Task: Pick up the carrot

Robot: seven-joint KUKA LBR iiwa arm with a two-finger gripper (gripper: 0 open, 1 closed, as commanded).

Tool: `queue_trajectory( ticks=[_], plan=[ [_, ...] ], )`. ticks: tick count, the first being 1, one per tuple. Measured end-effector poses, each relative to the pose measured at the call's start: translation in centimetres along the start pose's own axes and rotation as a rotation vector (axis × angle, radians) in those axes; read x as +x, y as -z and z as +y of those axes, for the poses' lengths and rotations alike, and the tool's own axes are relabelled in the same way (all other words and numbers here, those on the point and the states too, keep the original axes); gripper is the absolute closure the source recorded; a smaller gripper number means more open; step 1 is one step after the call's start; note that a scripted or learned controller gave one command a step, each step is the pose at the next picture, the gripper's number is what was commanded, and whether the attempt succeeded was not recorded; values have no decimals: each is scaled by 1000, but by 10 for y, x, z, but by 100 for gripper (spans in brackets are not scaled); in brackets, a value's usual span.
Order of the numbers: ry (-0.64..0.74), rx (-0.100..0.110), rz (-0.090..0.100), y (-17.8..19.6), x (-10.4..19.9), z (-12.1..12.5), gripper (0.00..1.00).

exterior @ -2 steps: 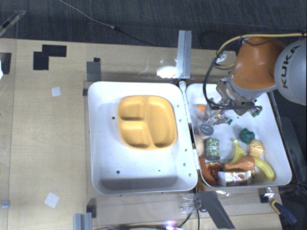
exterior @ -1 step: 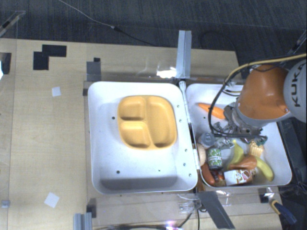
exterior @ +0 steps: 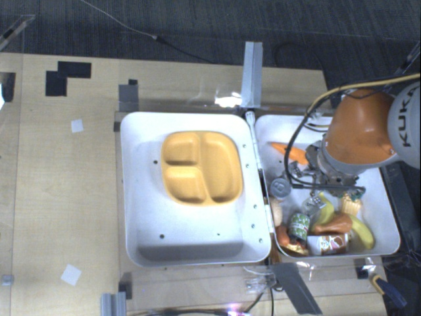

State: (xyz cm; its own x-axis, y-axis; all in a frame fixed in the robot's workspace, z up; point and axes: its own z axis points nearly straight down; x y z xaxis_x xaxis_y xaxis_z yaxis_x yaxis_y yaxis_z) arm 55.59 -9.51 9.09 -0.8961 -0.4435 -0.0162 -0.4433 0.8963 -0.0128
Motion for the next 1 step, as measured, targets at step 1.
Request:
queue_trajectory(
  ticks=[1],
  plan=[
    [258, -7, 2, -4, -91, -56, 0]
  ],
)
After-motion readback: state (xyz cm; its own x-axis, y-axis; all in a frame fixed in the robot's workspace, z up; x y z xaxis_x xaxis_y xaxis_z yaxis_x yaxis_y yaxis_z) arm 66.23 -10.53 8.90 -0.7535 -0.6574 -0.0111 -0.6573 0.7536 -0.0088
